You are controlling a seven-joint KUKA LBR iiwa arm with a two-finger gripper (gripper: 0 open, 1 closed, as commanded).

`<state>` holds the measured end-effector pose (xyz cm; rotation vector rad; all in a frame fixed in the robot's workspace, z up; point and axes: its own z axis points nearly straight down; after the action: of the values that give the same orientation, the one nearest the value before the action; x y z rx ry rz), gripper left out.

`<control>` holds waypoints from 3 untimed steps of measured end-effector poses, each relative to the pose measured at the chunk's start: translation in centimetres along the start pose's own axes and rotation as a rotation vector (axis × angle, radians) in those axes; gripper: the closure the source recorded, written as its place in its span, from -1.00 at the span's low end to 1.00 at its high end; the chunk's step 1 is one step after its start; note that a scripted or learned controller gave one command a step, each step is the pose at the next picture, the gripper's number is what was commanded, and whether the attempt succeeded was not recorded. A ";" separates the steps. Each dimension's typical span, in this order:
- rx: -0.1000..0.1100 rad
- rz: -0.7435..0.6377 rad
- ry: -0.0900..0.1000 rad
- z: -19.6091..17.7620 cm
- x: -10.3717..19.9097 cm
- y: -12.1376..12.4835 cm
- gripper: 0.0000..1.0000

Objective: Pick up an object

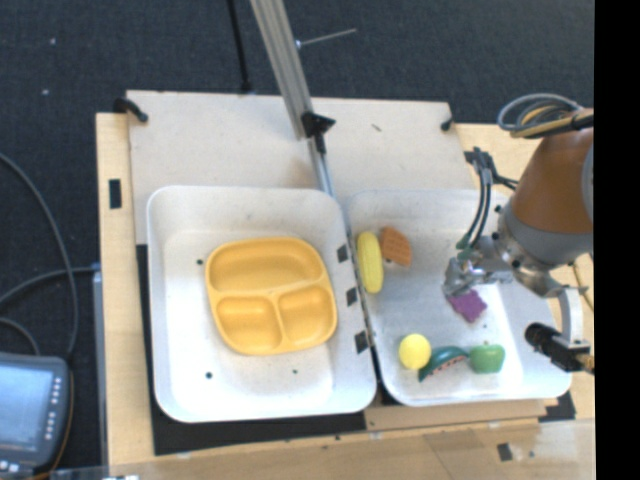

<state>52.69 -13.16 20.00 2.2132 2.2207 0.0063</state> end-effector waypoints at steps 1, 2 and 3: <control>0.000 0.000 0.000 -4.3 -0.1 0.2 1.00; 0.007 -0.003 0.002 -3.4 4.6 1.2 1.00; 0.003 -0.005 0.004 -4.6 10.2 1.5 1.00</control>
<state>54.10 -2.96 24.58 2.2108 2.2299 0.0065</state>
